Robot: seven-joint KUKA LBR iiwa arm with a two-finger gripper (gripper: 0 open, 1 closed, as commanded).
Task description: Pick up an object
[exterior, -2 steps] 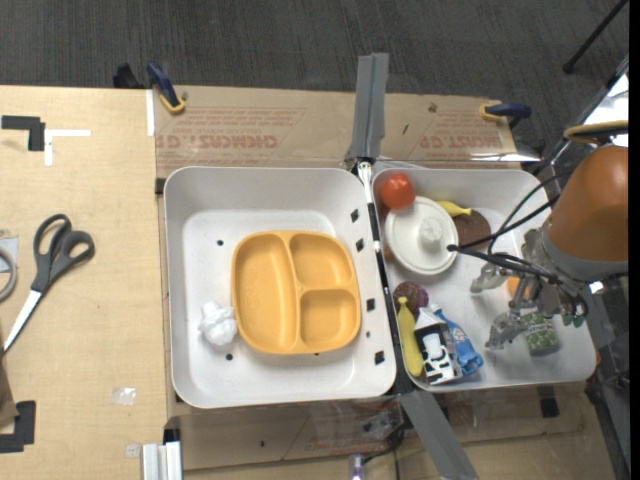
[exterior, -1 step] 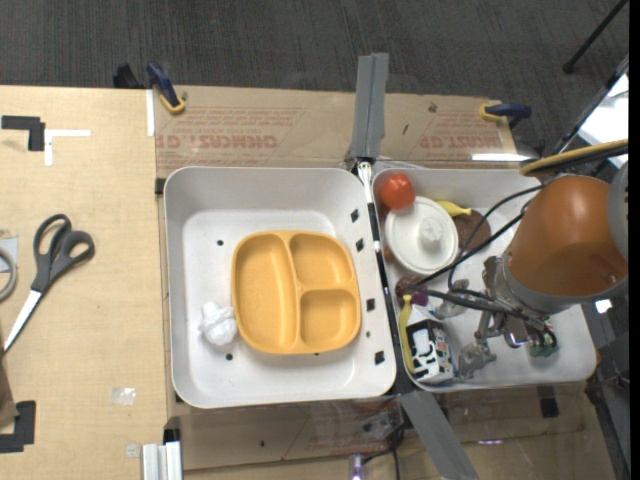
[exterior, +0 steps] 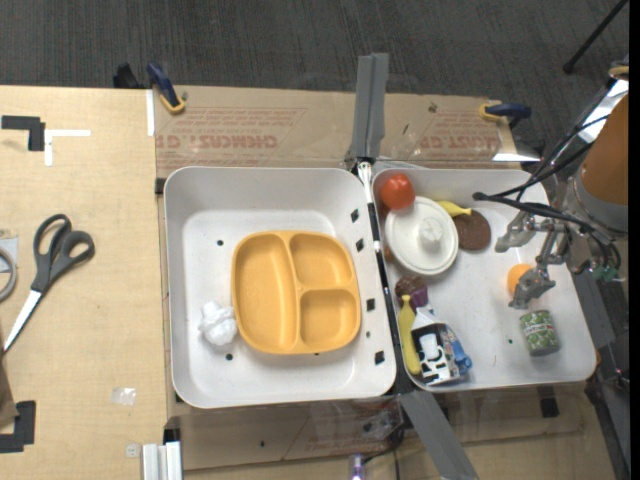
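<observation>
My gripper [exterior: 524, 264] hangs over the right part of the right bin [exterior: 480, 308], reaching in from the right, open. A small orange fruit [exterior: 517, 277] lies on the bin floor right at its lower finger [exterior: 536, 289], not gripped. Just below that stands a green can [exterior: 540, 332]. Further left in the same bin are a red tomato [exterior: 397, 190], a white round lid [exterior: 423, 236], a yellow banana [exterior: 457, 209], a brown round piece [exterior: 474, 230], a purple-brown item [exterior: 411, 291] and a blue, black and white package [exterior: 438, 354].
The left bin [exterior: 190, 228] holds a yellow divided plate [exterior: 296, 291] and a white crumpled lump [exterior: 215, 322]. Scissors [exterior: 50, 258] lie on the wooden bench at the far left. Cables run from the arm across the right bin's far right corner.
</observation>
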